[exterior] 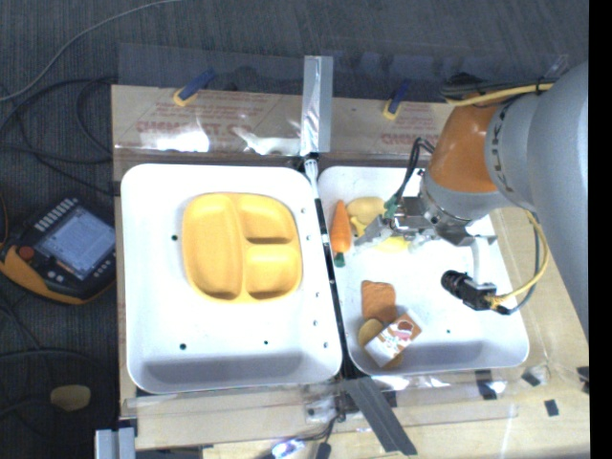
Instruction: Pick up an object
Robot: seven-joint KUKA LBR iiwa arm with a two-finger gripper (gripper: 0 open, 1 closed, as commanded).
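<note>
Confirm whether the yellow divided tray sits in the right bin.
No, the yellow divided tray lies in the left bin; the right bin holds the carrot and other small items.

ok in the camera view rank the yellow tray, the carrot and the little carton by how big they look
1. yellow tray, by far the largest
2. carton
3. carrot

The carton and carrot look close in size: the carrot is longer but thinner, so that order is unsure.
</note>
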